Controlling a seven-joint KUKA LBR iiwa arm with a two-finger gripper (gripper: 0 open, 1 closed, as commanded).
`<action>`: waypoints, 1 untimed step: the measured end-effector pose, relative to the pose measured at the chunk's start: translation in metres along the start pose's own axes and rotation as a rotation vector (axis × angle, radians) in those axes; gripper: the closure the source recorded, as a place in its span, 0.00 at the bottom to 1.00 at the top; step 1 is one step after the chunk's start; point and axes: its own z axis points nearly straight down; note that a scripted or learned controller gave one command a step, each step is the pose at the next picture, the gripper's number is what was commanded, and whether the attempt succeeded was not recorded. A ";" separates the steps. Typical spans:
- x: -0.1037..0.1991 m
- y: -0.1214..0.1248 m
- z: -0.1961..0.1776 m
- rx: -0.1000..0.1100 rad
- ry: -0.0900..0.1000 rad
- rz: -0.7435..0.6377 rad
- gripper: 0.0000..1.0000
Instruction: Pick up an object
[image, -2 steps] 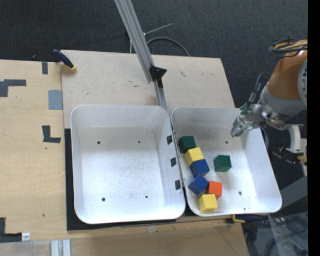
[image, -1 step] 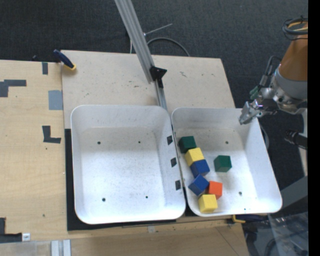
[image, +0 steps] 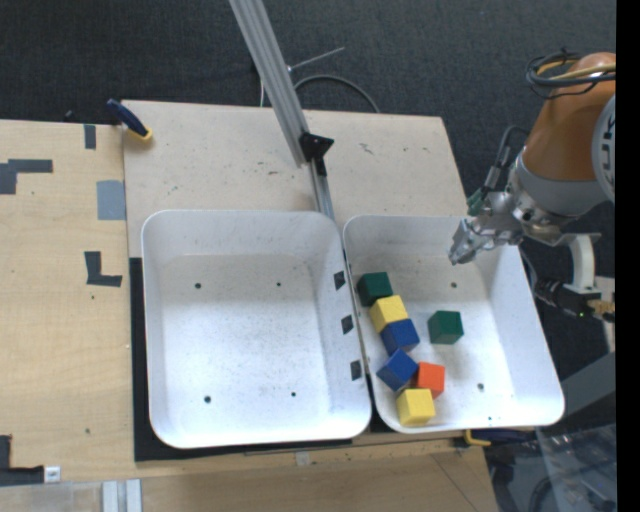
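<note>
Approach step: tool (image: 462, 250) hangs over the right bin (image: 520, 310) at its 1 o'clock corner, grip state unreadable, nothing visibly held; cubes (image: 400, 345) cluster toward 7 o'clock, so next it must travel there and descend.

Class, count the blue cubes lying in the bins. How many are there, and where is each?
2, both in the right bin. One blue cube sits in the row along the left wall, below a yellow cube. The other blue cube lies lower, touching the orange cube. None seems hidden.
</note>
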 end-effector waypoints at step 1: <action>0.053 -0.022 0.010 0.001 0.001 -0.001 1.00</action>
